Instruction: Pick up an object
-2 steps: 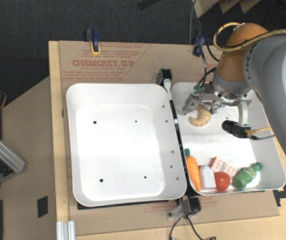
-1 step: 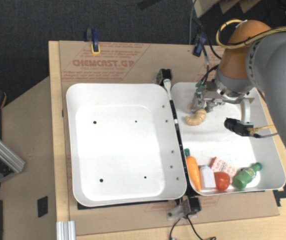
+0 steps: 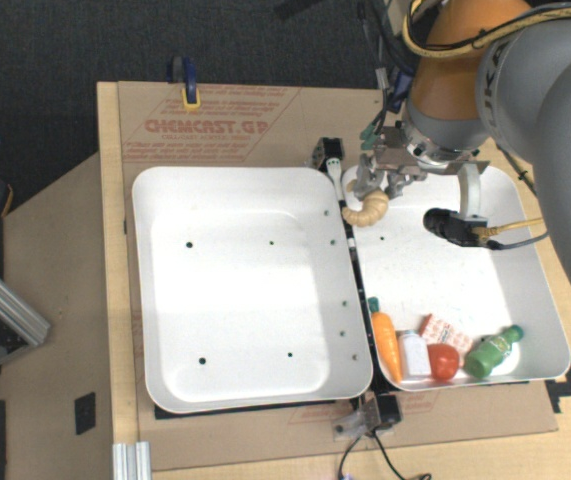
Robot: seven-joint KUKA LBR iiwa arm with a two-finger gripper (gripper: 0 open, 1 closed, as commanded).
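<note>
Currently, the gripper (image 3: 370,193) is hanging over the far left corner of the right bin (image 3: 525,258), close to the rims where it meets the left bin (image 3: 235,268). A tan curved object (image 3: 370,211) is sitting directly at the gripper's lower end and touching it. The view is not showing whether the claw is apart, together or clamped on that object, nor whether the object is resting on the bin floor or hanging clear of it.

Hazards, as judged from this position:

1. Weak hold. The object is curving and its surface is looking rounded. If the claw is only catching one end, the object is likely to be rotating or slipping out as the arm is rising.
2. Rim contact. The object is lying just beside the shared rims. A slightly offset descent or closure risks striking the rim or pinning the object against it, so the claw is closing on nothing.
3. Drop across the rims. If the object is released here, it may be falling into either bin or settling on the rims.

The carrot (image 3: 386,344), the red-and-white box (image 3: 439,329) and the green bottle (image 3: 491,353) are lying along the near wall of the right bin, well apart from the gripper, and are posing no collision risk at this position.
</note>
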